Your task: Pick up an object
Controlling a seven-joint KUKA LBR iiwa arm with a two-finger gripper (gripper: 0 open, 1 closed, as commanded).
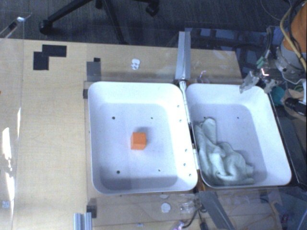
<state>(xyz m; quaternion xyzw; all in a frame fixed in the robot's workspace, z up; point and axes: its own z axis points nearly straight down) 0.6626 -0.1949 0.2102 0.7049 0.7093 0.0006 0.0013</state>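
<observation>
Left bin (103, 128): floor mostly open, an orange block (138, 141) sits alone near the middle, well apart from all four walls, free room on every side. Right bin (268, 128): crumpled white cloth (218, 155) fills the left and lower part, lying against the divider-side wall; upper and right floor bare. Raised rims meet between the bins under a grey metal bar (182, 56). The tool (254, 80) hangs over the right bin's far right corner, clear of the cloth.
</observation>
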